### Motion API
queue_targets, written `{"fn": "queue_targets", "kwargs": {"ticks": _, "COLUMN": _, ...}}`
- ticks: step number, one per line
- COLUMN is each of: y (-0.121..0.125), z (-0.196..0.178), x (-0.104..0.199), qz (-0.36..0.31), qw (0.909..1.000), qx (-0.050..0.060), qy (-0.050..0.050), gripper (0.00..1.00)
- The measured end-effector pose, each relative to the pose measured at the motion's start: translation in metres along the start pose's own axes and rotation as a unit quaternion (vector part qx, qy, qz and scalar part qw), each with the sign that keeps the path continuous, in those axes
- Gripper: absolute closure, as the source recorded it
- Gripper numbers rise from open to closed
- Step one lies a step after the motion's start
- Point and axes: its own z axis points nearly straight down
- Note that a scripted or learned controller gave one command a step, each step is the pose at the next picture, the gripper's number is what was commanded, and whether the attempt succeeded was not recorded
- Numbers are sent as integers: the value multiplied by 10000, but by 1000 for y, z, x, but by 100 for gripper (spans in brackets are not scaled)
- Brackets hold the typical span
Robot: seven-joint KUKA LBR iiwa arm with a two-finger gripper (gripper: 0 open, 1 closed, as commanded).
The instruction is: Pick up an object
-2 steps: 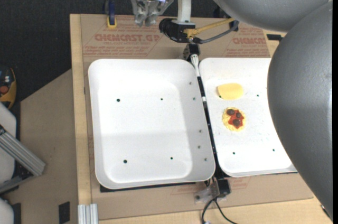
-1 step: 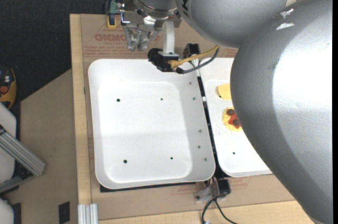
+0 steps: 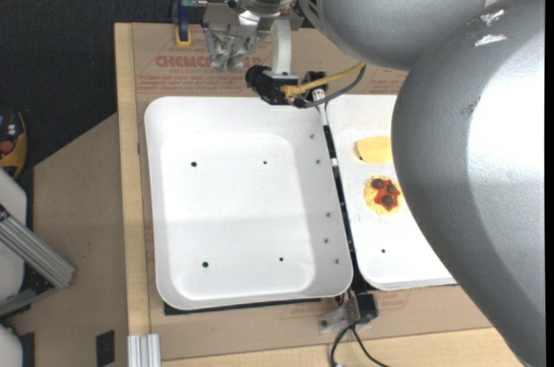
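While the big grey arm covers much of the right side, we can see two white bins on the bench. The left bin sits in the middle of our view. The right bin sits at 3 o'clock, half under the arm.

In the right bin we see two small things. A flat yellow piece lies near the bin's top edge. Just below it, at its 6 o'clock, lies a little round piece with red and dark spots on top. The two are near each other but not touching.

We think both are light toy foods. They look flat and low, so they could be hard to get under. The yellow piece looks smooth and may slip. We would pinch either one across its short sides, from above. The round one may be easier, since its bumpy top gives more to hold.

The claw hangs at 12 o'clock, above the bench past the top edge of the left bin. It is well apart from both toy foods. Its fingers point down and look close together, but we cannot tell for sure how wide they are. We see nothing between them.
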Motion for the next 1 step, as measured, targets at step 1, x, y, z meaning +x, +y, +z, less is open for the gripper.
{"fn": "queue_targets", "kwargs": {"ticks": 1, "y": 0, "z": -42, "x": -15, "qz": 7, "qw": 10000, "qx": -9, "qy": 0, "gripper": 100}}
